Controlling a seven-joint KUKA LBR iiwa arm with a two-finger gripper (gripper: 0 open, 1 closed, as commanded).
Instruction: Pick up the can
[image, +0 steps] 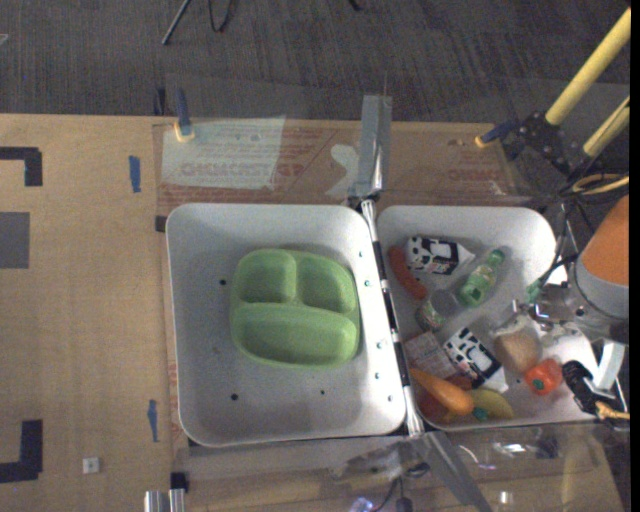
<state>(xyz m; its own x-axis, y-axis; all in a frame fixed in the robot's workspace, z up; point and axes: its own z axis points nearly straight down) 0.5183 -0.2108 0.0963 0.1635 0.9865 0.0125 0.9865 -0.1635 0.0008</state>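
left bin (190, 330): divided tray (295, 307) | right bin (535, 225): bottle (480, 277), cartons, can (431, 315)

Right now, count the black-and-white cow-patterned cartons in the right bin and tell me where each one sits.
2. One cow-patterned carton lies near the far wall of the right bin, beside the green bottle. The second carton lies mid-bin, nearer the front. Clutter could hide more.
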